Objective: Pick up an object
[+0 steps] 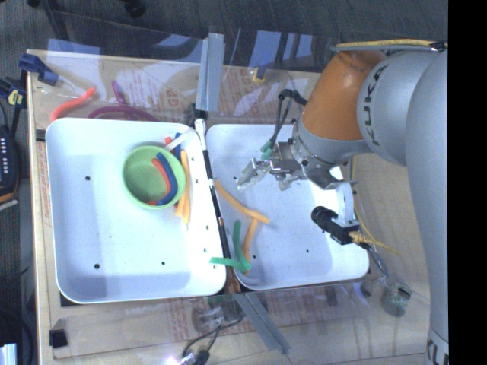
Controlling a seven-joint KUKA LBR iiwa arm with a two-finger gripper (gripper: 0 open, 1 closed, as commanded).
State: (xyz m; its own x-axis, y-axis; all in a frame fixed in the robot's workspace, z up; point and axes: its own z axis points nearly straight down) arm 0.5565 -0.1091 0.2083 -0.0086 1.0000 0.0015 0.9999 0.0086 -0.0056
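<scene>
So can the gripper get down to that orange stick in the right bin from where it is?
Probably yes. The gripper hangs over the right bin, and the orange stick lies flat just beside it with nothing on top.

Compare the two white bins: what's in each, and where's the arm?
The left bin holds a green bowl with curved red and blue pieces in it; the right bin has no bowl, just loose orange sticks and green sticks near its left side. The gripper hangs over the right bin, not the left one. The right bin is partly covered by the arm; the left is in full view. Both are shallow, white, and side by side.
</scene>
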